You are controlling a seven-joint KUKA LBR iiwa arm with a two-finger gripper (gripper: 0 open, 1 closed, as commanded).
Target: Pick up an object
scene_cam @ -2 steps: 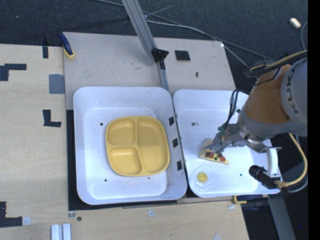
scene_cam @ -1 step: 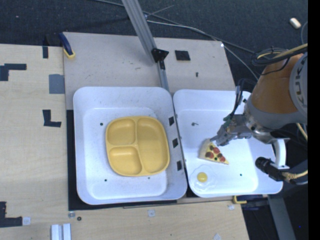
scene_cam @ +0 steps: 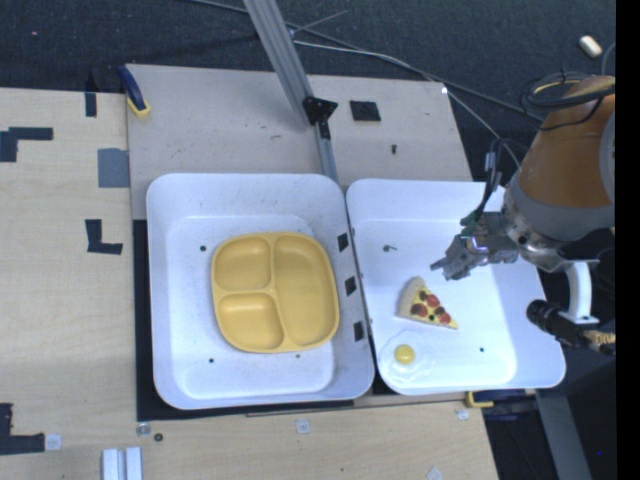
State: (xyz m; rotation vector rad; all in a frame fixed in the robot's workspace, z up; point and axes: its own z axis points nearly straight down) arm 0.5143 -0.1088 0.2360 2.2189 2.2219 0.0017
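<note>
Because the pizza slice (scene_cam: 428, 304) lies just below and left of it, the claw (scene_cam: 455, 264) hovers there, fingers apart, holding nothing.

The arm (scene_cam: 565, 168) reaches in from the right, its broad orange band sitting above the grey wrist (scene_cam: 540, 230). From the wrist the claw (scene_cam: 450, 265) points leftward and down at a slant. Its dark metal fingers (scene_cam: 441, 264) are spread slightly apart, with nothing between them. The claw hangs free, touching nothing.
</note>
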